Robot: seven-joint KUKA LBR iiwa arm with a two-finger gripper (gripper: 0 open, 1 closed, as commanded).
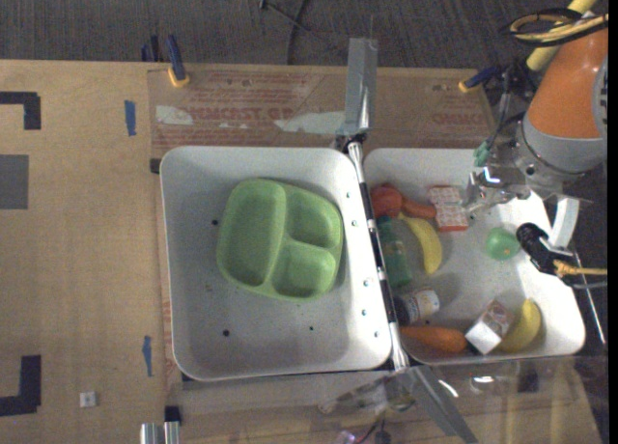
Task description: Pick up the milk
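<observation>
The milk is a small white carton with a reddish top. It lies tilted near the front right corner of the right bin, touching a yellow banana on its right. My gripper hangs over the back of the same bin, beside a red and white box and above a green ball. It is well away from the milk, towards the far side. The grey wrist with its orange band comes in from the upper right.
A green divided plate lies in the left bin. The right bin also holds a tomato, two carrots, a second banana, a green bottle and a small jar.
</observation>
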